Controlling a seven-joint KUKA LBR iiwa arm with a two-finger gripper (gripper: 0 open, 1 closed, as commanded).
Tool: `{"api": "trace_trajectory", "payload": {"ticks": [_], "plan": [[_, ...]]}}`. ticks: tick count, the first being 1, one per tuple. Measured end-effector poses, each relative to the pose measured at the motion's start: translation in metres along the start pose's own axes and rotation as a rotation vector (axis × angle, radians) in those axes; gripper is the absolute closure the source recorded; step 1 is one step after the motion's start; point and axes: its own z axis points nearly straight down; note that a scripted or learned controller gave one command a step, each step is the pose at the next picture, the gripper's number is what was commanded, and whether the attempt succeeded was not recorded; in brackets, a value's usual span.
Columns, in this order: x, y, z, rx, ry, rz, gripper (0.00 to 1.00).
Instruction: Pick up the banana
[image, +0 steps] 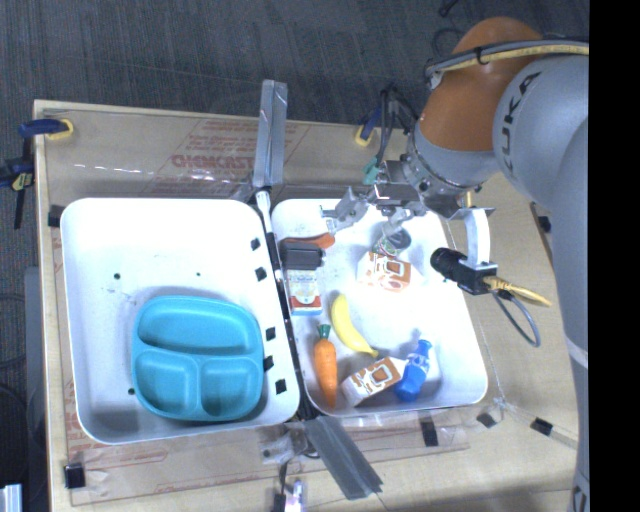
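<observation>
The yellow banana (348, 325) lies in the middle of the right bin (455, 330), curving from upper left to lower right. An orange carrot (326, 368) sits just to its lower left, and a brown-and-white carton (373, 378) touches its lower end. My gripper (385, 222) hangs over the far part of the right bin, above and behind the banana and well apart from it. It is close to a second small carton (386, 270). Nothing of the banana is hidden.
A blue bottle (415, 370) lies beside the lower carton. A small packet (303, 290) and an orange-red item (320, 240) sit along the right bin's left wall. The left bin (100, 250) holds a blue compartment tray (200, 355). A black cable plug (460, 268) hangs off the wrist.
</observation>
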Motion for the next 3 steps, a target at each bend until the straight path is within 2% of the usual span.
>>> {"api": "trace_trajectory", "payload": {"ticks": [1,2,3], "plan": [[0.000,0.000,0.000,0.000,0.000,0.000,0.00],[-0.029,-0.067,0.070,-0.001,0.001,0.007,0.00],[-0.029,-0.066,0.060,0.001,-0.001,0.001,1.00]]}}
